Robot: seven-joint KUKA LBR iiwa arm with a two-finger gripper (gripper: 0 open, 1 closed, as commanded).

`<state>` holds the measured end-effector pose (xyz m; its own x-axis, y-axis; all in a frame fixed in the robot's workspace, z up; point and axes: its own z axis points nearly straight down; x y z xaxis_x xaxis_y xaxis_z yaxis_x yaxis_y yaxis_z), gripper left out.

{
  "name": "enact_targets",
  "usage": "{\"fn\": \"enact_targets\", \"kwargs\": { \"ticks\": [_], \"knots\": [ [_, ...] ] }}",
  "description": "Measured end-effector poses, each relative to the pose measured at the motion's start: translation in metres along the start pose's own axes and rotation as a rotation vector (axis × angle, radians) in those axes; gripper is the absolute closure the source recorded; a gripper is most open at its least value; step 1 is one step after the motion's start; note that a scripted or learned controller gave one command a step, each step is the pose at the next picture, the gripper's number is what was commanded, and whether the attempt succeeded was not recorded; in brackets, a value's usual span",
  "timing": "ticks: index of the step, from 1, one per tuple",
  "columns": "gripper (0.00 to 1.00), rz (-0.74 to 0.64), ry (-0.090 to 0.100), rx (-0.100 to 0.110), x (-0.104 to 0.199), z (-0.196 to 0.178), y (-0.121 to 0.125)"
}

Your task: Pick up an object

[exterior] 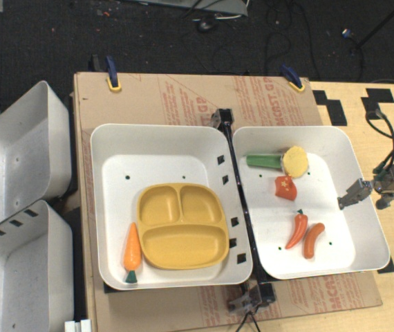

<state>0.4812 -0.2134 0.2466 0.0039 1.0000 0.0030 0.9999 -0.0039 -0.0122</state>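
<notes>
Left bin point(107, 185): a yellow sectioned plate point(182, 225) lies flat in the middle, with a toy carrot point(133, 249) just beside its left edge, tip pointing up the frame. The plate looks rigid, wide and low; judged a poor candidate for a two-finger hold except at the rim. The carrot appears light, hard and smooth, best taken across its thicker middle. Right bin point(349, 185): a green-handled item with a yellow round head point(283, 161) lies near the top, a small red piece point(286, 187) just below it, then a red chili pepper point(296, 229) and a sausage point(312, 240) side by side, close but apparently apart. These look like light moulded toys, likely slippery; the sausage offers the plainest grasp across its waist. The gripper point(354, 194) sits at the right bin's right wall, holding nothing; its state cannot be told.
</notes>
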Motion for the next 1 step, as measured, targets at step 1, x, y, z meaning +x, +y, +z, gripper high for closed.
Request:
{"fn": "enact_targets", "kwargs": {
  "ticks": [1],
  "knots": [
    [0.0,-0.005,-0.003,-0.012,0.0009,-0.0062,0.0026]
  ]
}}
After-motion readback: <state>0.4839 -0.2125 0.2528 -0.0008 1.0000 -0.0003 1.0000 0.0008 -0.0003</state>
